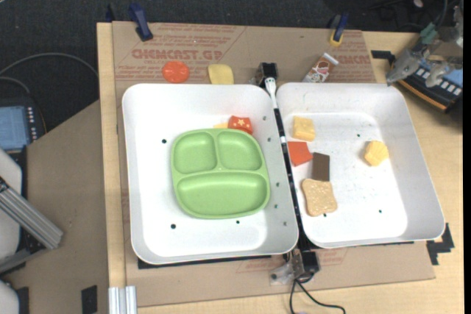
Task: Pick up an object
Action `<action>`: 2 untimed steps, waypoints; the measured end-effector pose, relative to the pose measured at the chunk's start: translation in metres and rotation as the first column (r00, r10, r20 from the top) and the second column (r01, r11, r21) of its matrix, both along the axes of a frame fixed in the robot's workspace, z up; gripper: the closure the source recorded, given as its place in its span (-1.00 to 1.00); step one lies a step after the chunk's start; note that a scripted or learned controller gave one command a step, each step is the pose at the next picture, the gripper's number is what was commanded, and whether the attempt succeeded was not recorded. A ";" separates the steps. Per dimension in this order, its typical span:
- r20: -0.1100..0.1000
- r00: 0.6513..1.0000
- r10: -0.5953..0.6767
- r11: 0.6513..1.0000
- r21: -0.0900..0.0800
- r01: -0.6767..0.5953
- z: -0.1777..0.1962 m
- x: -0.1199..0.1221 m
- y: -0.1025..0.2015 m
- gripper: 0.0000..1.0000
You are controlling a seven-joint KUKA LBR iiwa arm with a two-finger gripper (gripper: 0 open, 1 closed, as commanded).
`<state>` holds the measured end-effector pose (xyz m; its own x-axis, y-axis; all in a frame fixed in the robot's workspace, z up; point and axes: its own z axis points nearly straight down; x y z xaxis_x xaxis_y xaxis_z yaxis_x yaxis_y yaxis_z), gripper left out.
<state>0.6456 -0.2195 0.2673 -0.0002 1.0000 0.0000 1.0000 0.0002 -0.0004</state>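
The right bin (412,180) holds several small toy foods. A pale yellow chunk (304,129) lies near its upper left, with an orange-red piece (299,153) just below it. A dark brown bar (320,167) sits beside that piece, and a tan toast slice (319,197) lies under the bar. A yellow lump (376,153) rests alone toward the bin's right. In the left bin (147,158), a red strawberry-like piece (240,124) touches the top rim of a green divided plate (219,173).
On the cardboard behind the bins lie an orange disc (176,72), a yellow piece (220,74), a black object (267,73) and a small wrapper (319,70). Blue clamps (140,22) (338,27) hold the board's back edge. Equipment (430,66) crowds the upper right.
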 end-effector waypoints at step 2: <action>0.004 1.000 -0.001 1.000 -0.002 0.001 -0.137 -0.067 0.003 1.00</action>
<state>0.5788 -0.2165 0.1299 0.0010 1.0000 -0.0021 1.0000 -0.0010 0.0038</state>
